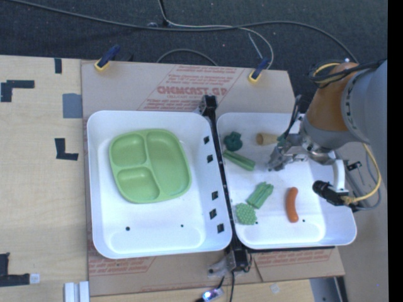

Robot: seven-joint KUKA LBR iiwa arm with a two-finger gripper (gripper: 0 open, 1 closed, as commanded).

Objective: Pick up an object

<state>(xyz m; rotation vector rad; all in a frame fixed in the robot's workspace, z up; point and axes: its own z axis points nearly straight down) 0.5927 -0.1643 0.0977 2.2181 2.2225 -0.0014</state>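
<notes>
I have the gripper (277, 162) low in the right bin (315, 231), near the green stick (239, 161), to grasp; whether it's apart or together, I can't tell.

A divided plate (150, 166) lies in the left bin (101, 187); toys fill the right bin (315, 234).

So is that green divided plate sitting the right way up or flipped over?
Right way up: the green divided plate lies flat in the left bin, its three compartments facing up.

Wooden bench (38, 168) under a cardboard sheet (182, 87), two white bins (101, 231) side by side.
</notes>
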